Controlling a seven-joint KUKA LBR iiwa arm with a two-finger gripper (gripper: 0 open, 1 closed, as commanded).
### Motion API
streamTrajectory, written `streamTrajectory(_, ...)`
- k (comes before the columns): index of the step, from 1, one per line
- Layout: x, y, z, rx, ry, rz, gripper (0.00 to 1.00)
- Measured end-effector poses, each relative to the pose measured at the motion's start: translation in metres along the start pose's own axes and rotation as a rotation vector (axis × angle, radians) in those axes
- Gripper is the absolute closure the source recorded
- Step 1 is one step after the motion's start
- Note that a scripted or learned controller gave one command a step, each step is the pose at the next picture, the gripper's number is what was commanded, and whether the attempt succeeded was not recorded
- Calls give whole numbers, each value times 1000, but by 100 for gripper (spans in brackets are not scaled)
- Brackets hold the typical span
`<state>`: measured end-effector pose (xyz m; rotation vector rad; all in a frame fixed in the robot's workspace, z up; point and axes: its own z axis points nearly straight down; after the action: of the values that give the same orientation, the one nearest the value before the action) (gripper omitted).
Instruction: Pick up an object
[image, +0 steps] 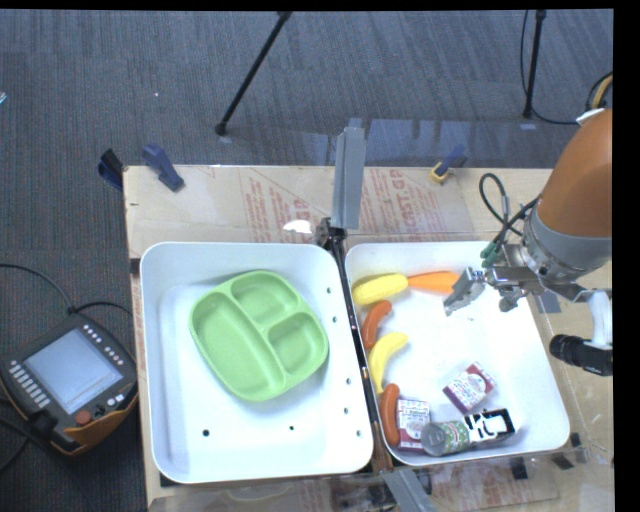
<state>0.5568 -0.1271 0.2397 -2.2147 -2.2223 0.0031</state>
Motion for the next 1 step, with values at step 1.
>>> streamTrajectory(1,-4,51,43,0,-1,0,0)
